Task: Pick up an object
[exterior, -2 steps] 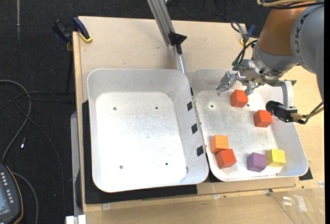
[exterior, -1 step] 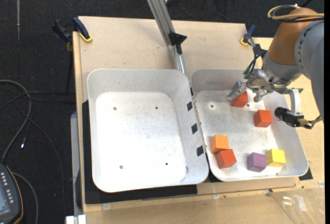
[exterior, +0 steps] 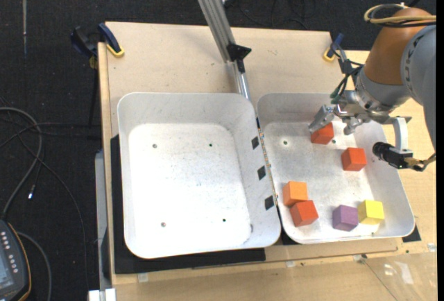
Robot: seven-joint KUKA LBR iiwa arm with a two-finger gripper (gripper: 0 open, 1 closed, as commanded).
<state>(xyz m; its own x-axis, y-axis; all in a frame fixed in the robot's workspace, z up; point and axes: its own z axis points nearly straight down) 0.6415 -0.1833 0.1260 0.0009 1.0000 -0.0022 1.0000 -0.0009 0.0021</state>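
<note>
The gripper (exterior: 335,119) hangs over the right bin (exterior: 277,109) with its fingers spread around a red block (exterior: 322,134), which sits directly below and slightly toward its left fingertip, not yet lifted. Nearer the camera from the gripper lie five more blocks: one orange-red (exterior: 354,158), one orange (exterior: 295,191), one red (exterior: 304,212), one purple (exterior: 345,217), one yellow (exterior: 372,211).

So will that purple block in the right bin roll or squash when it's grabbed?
Probably neither. The purple block has flat faces, so it should sit still rather than roll. It looks rigid. It touches the yellow block, which a push may nudge.
</note>
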